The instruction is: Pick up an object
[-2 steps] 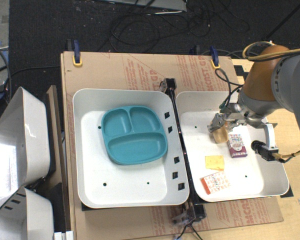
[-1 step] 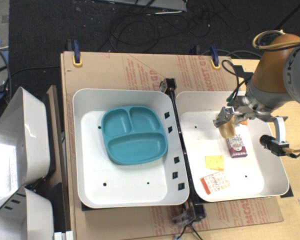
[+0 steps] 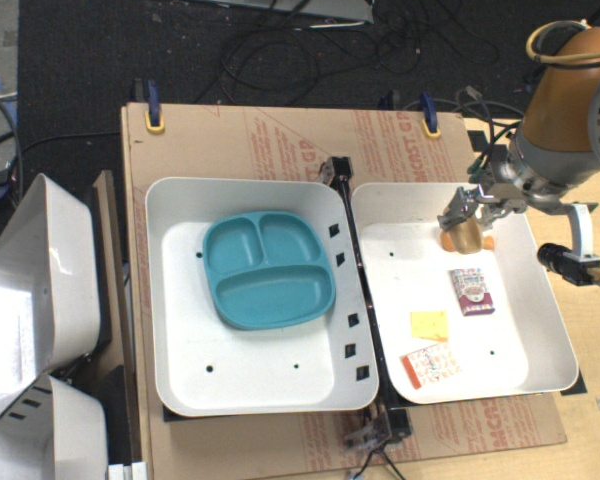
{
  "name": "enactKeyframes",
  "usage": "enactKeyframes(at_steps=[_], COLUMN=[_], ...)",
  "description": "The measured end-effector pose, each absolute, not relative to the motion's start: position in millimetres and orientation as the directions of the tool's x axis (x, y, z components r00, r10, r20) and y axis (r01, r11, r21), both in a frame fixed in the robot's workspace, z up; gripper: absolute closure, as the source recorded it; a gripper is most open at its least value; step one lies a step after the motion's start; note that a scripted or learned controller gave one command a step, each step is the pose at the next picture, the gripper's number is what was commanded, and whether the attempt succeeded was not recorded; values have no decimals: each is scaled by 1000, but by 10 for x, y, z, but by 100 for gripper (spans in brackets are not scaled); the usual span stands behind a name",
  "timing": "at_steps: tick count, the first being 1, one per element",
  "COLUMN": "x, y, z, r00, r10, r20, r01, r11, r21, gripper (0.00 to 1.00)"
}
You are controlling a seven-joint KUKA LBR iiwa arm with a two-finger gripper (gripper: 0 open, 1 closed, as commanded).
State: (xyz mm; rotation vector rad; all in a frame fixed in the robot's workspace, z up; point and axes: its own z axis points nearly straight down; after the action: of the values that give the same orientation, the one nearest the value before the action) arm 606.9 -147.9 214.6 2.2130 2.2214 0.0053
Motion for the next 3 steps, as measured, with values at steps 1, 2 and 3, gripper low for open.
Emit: enactKeyframes(at_steps=[1, 2, 3], x=[6083, 6002, 5952], y=[-1522, -1007, -523], z=[2584, 2641, 2508], r00=[-3, -7, -8], r10=[1000, 1000, 1000], r20=[-2, 1, 1], r01=[1000, 1000, 1000], r11=[3, 7, 8], r21=[5, -1, -2], gripper=[100, 100, 100])
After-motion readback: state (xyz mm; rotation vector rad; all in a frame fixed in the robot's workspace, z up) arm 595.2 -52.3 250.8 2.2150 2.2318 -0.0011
